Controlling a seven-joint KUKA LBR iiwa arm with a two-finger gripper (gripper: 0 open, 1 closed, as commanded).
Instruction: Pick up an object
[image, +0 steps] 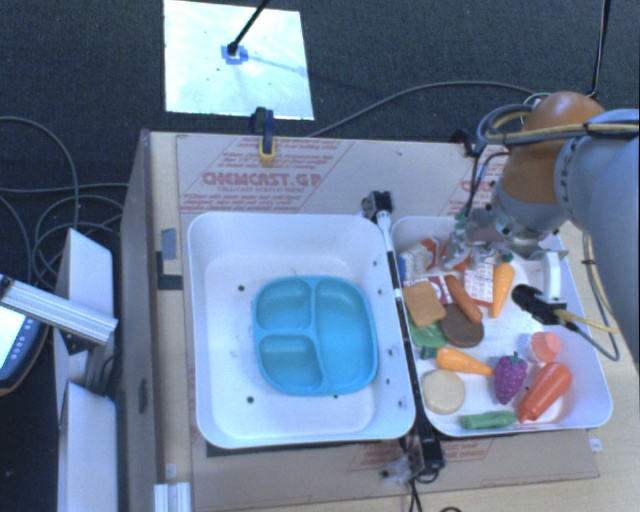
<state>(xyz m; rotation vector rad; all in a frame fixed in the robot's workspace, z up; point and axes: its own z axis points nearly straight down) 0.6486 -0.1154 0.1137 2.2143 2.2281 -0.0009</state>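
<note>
My gripper (468, 250) hangs low over the far part of the right bin (598, 400), just above a red and white packet (432, 254) and a sausage (463, 297). An orange carrot (502, 285) lies right beside it. Nearer the front of that bin lie a toast slice (423, 303), a brown round patty (462, 327), a second carrot (462, 361), purple grapes (510, 376), a pale round biscuit (443, 391), a green pod (488, 421) and an orange-red vegetable (543, 392). I see nothing lifted off the bin floor.
The left bin (215, 300) holds a blue divided plate (315, 335). A ridge with a black clip (378, 205) separates the two bins. A pink piece (546, 347) and a green piece (430, 338) also lie in the right bin. The arm covers that bin's far right corner.
</note>
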